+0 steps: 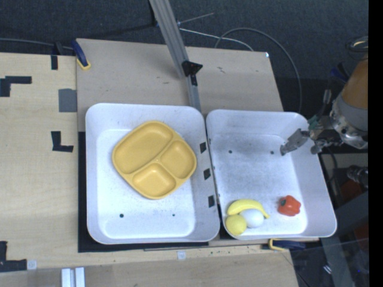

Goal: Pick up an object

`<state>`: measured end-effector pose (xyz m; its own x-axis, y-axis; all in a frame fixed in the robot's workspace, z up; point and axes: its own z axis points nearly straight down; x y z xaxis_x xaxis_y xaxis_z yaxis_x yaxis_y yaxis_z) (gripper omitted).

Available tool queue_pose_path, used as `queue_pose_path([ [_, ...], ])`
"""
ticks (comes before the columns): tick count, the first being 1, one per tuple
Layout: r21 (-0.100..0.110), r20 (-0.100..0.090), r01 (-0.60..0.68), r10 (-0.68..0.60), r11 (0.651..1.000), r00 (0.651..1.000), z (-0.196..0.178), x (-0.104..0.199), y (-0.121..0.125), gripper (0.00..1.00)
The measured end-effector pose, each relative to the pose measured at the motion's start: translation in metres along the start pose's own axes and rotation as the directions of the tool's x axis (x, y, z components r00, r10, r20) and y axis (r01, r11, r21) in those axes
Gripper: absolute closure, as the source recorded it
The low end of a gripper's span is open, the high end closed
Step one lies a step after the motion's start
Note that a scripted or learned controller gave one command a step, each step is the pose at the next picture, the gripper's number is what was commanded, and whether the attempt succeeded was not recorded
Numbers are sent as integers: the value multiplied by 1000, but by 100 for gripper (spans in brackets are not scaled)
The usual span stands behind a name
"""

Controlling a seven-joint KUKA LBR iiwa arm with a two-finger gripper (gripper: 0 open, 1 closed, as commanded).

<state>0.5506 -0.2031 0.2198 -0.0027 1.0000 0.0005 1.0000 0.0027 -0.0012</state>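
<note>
While my gripper [294,142] hangs at the right bin's [251,160] far right rim (finger state: cannot tell), the red pepper [289,205] lies nearest, toward the near wall.

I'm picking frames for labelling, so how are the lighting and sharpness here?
Camera view: light is even and soft, with faint shadows along the bin walls; the yellow tray and red object read clearly, while the gripper at the bin's right rim looks slightly smeared and small.
</note>
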Motion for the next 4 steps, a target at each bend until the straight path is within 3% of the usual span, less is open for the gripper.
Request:
queue_pose_path([
  [1, 0, 0, 0, 0, 1000, 1000, 0, 0, 0, 0],
  [3, 7, 0, -1, 1, 1000, 1000, 128, -3, -1, 0],
  [4, -1, 2, -1, 1, 1000, 1000, 130, -2, 0, 0],
])
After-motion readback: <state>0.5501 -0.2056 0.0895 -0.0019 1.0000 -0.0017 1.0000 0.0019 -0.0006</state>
